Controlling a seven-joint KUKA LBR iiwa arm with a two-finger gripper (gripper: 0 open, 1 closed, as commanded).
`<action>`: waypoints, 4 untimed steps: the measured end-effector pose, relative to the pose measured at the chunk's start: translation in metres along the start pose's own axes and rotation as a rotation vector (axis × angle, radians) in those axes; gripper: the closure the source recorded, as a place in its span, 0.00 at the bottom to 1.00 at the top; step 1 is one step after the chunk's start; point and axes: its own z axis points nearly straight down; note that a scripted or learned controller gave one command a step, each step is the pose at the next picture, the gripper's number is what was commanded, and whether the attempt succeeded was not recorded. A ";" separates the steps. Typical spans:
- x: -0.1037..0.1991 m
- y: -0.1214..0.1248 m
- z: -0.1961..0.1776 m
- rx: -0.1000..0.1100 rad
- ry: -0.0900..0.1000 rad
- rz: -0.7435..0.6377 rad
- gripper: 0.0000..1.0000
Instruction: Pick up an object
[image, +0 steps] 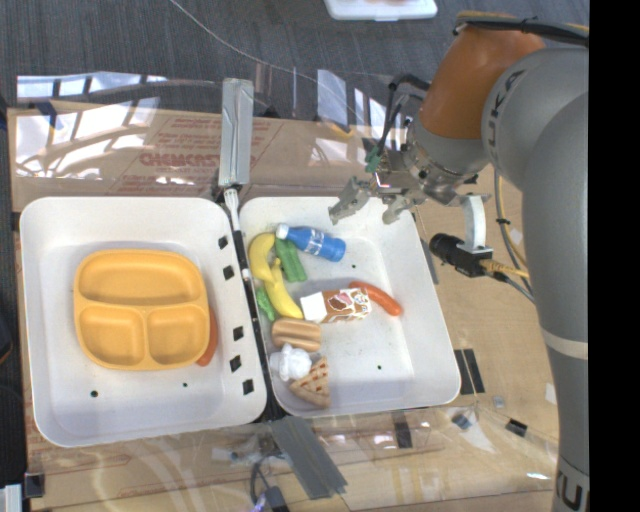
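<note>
Hovering over the far edge of the right bin (440, 330), the gripper (374, 206) has its two fingers spread apart with nothing between them and touches nothing. Landmark: one blue bottle (313, 242), lying just below-left of the gripper. Beside the bottle to the left are one banana (266, 272) and green items (290, 260), their count indistinct. Nearer the camera from the bottle: one printed packet (340, 305), one orange-red sausage (384, 298), one hot dog (297, 333), one white lump (292, 362) and one waffle piece (314, 381). Well left of the bottle, the left bin (50, 330) holds one yellow divided tray (142, 308), partly covering something orange (208, 345) at its right edge.
</note>
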 end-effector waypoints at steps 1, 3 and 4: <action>-0.011 0.016 0.157 -0.002 -0.001 0.041 0.00; 0.017 0.025 0.146 0.002 -0.001 -0.106 1.00; 0.017 0.025 0.146 0.002 -0.001 -0.106 0.00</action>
